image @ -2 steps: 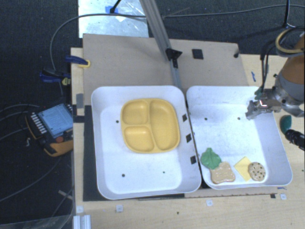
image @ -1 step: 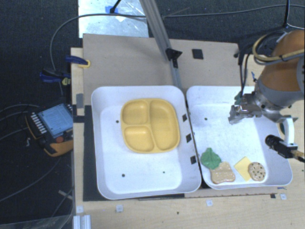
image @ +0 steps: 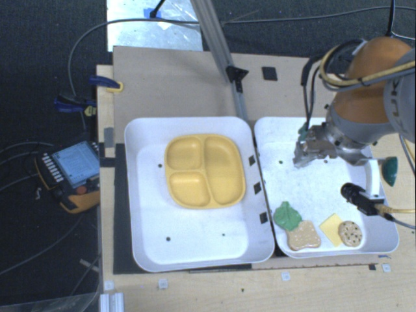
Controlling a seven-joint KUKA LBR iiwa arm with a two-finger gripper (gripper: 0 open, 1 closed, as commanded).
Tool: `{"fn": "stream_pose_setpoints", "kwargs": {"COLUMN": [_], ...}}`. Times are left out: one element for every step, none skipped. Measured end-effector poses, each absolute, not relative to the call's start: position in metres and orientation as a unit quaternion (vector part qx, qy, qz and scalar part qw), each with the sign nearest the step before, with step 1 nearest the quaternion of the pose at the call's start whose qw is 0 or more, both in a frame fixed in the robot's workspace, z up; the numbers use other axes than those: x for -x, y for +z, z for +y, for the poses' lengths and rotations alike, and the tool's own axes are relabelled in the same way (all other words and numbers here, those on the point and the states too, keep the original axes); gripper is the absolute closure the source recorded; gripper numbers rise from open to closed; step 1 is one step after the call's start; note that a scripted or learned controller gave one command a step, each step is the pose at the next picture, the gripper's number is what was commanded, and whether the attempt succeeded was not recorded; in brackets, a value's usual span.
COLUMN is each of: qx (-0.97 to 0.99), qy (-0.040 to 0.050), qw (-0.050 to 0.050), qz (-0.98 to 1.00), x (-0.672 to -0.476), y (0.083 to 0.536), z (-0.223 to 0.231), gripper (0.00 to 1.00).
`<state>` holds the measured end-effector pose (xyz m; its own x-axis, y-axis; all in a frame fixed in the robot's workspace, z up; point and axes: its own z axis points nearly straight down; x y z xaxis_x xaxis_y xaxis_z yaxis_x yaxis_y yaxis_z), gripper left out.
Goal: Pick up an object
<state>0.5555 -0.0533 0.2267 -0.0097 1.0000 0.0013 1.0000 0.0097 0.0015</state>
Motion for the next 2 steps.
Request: {"fn": "stream_pose_setpoints", "kwargs": {"qx": [-0.703, -0.703], "qy": [0.0016, 0.0005], "qw": [0.0, -0.001], "qz": [0.711, 0.711], "x": [-0.554, -0.537], "y": [0.232, 0.221], "z": [0.004, 0.059], "gripper": [1.0, 1.0]}}
